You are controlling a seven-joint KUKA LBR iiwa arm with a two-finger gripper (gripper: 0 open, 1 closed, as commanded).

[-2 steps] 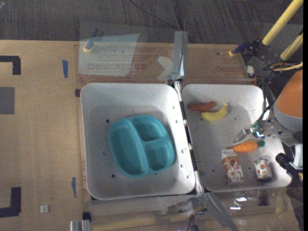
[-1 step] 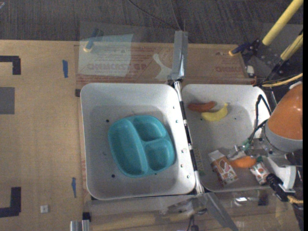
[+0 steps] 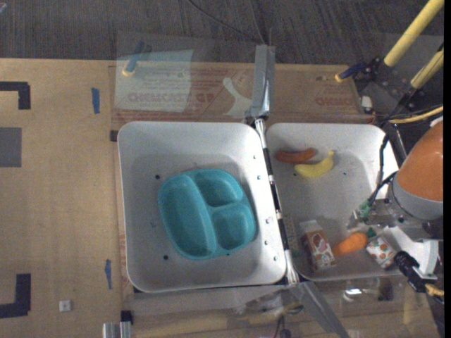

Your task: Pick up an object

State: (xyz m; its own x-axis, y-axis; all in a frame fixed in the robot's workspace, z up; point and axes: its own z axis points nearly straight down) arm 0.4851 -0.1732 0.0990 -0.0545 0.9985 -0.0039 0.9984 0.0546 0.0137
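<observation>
Starting at the left, the bench point(image 3: 56, 210) carries the left bin point(image 3: 141, 146), and in it lies a teal tray point(image 3: 206, 213) with three compartments, set a little askew. Next comes the right bin point(image 3: 352, 136), which holds the pickable things. Near its far wall a sausage point(image 3: 296, 155) lies crosswise, touching or just beside a banana point(image 3: 315, 166) that curves up toward the right. Toward the near wall a small carton point(image 3: 317, 248) lies on its side, and just to its right is a carrot point(image 3: 350, 244) — its long axis running left to right, with the right end tipped slightly toward the far wall. Beyond the carrot, at the bin's near right corner, sits a small red and white packet point(image 3: 381, 252).

The arm point(image 3: 426, 178) hangs over the bin's right edge, and its claw point(image 3: 372, 214) points down just above and to the right of the carrot's right end. Whether the claw is released or clenched cannot be told from this slant — the wrist hides it, and nothing is seen in its grip. Judging by position, the carrot is the likeliest target: it lies just left of the claw and slightly nearer the viewer, so a short shift that way, with the grip set across the carrot's long axis, would seem to be called for.
</observation>
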